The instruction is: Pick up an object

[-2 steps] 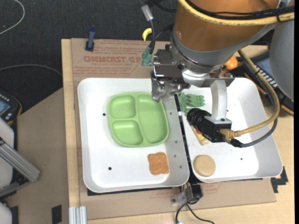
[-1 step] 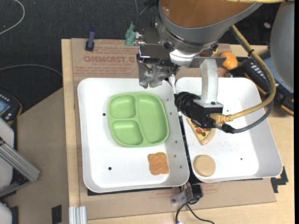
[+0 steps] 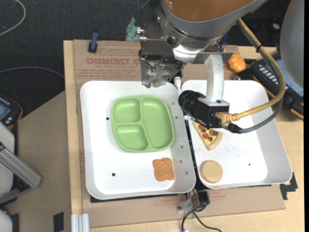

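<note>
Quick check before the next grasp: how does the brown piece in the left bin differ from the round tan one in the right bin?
The brown toast piece is squarish with a ridged, darker orange-brown face; the round tan cookie is a smooth, paler disc. The toast piece lies in the left bin below the green divided plate; the cookie sits in the right bin below the pizza slice. Both lie flat near the bins' front edges, apart from other items.

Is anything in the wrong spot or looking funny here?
One thing stands out: a small orange toy lies outside both bins, on the bench behind the right bin. The green divided plate sits slightly turned in the left bin. The pizza slice is partly hidden under the black camera mount. Nothing looks spilled or broken.
</note>
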Robot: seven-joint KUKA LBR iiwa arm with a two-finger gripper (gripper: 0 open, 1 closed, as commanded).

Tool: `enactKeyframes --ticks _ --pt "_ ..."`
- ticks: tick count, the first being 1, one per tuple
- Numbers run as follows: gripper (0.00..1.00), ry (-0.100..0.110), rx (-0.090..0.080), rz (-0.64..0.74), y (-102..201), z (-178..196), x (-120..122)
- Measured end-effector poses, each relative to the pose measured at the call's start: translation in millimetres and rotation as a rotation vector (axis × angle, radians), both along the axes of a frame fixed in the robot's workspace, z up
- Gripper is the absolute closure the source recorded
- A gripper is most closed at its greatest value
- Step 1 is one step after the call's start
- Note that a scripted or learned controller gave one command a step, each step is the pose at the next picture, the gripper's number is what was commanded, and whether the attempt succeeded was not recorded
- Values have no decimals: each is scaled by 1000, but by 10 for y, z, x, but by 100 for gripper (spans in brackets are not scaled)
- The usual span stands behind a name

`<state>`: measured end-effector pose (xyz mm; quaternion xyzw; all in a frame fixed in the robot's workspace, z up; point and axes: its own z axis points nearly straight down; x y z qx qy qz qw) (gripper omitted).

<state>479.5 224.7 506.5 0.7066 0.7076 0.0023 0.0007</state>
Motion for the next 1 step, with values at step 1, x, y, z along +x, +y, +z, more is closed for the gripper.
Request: enactKeyframes --ticks 1 --pt "100 10 -5 -10 -823 -427 -4"
